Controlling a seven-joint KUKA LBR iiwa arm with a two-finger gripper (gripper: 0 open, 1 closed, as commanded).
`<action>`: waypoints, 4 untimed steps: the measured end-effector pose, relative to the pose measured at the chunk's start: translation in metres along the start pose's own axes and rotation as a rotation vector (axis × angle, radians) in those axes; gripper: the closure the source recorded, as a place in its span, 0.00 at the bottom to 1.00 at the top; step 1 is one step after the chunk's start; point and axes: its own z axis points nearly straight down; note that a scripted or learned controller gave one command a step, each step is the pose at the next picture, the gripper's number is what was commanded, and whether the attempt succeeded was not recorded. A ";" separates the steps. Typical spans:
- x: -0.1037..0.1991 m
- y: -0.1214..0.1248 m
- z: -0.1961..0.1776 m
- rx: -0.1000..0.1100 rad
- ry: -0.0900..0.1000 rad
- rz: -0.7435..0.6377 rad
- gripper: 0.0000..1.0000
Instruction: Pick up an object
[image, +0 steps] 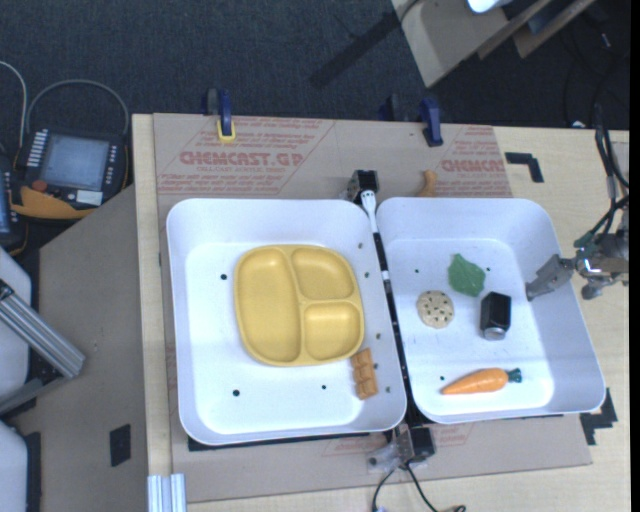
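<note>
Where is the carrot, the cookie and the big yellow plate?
carrot (475, 381), camera view, middle of its orange body.
cookie (435, 309), camera view, centre of its top.
yellow divided plate (266, 300), camera view, floor of its large left compartment.

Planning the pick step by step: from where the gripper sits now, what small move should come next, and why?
Probably slide left over the right bin toward the dark can: the gripper sits at that bin's right rim, not above any item, and the can lies nearest it.

A yellow plate (298, 304) is seen in one white bin (190, 300); nearer the grey pincer (562, 270), an orange carrot (477, 381), green lump (466, 274), speckled beige cookie (435, 309) and black can (495, 314).
</note>
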 end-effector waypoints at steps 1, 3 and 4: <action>-0.005 -0.007 0.060 0.003 0.001 0.001 0.00; 0.004 -0.007 0.096 -0.006 -0.003 0.000 1.00; 0.013 -0.004 0.049 -0.010 -0.005 -0.002 1.00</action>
